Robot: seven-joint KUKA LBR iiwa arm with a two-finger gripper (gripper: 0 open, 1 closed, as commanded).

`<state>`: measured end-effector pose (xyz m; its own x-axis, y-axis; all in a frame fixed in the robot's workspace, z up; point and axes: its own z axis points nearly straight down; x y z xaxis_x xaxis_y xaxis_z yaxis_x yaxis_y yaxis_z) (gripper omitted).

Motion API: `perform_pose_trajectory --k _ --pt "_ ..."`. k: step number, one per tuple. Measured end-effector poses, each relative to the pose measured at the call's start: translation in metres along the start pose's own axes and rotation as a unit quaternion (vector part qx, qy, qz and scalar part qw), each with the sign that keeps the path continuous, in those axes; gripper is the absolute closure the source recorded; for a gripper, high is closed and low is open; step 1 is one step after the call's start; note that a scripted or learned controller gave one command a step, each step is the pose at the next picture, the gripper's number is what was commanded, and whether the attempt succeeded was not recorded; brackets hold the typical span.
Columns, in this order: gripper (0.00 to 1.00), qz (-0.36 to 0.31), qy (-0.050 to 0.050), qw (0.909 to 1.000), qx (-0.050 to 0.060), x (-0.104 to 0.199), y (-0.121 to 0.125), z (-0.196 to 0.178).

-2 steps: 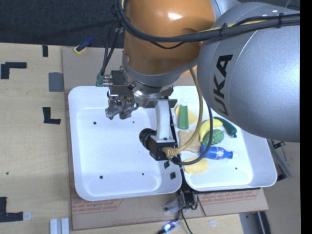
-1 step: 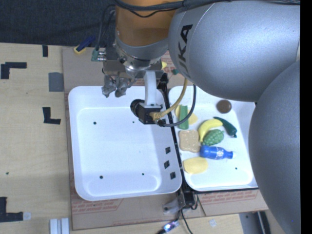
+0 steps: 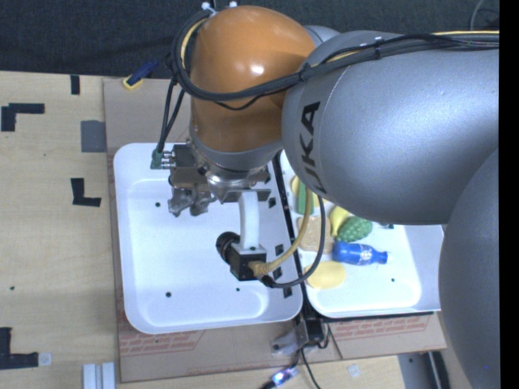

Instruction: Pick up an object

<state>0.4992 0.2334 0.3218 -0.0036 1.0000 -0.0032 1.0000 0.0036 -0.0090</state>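
Note:
My gripper [image 3: 190, 203] hangs low over the far part of the left white bin [image 3: 166, 275], under the orange wrist band. I see nothing held in it. The loose objects lie in the right bin [image 3: 388, 292]: a blue bottle [image 3: 359, 254] on its side, a green bumpy item [image 3: 353, 228] just behind it, a pale yellow item [image 3: 327, 277] at the bin's near left, and a yellow piece [image 3: 338, 215] partly hidden by the arm. The arm covers much of the right bin.
The two bins sit side by side on cardboard [image 3: 134, 108] on a wooden bench [image 3: 49, 241]. A cable clip and wires [image 3: 296, 343] lie at the front between the bins. The big grey arm body fills the right side.

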Motion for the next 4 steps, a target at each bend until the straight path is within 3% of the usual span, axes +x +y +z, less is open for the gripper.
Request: perform_pose_trajectory --k 1,2,3,4 --pt "1.00 0.000 0.006 0.9999 -0.012 -0.001 -0.017 -0.197" --pt "1.00 0.002 -0.002 1.0000 0.002 -0.013 -0.018 -0.072" --pt "1.00 0.002 -0.001 1.0000 -0.001 -0.001 0.053 0.024" --pt "1.00 -0.001 0.004 1.0000 -0.006 0.001 -0.018 -0.066"
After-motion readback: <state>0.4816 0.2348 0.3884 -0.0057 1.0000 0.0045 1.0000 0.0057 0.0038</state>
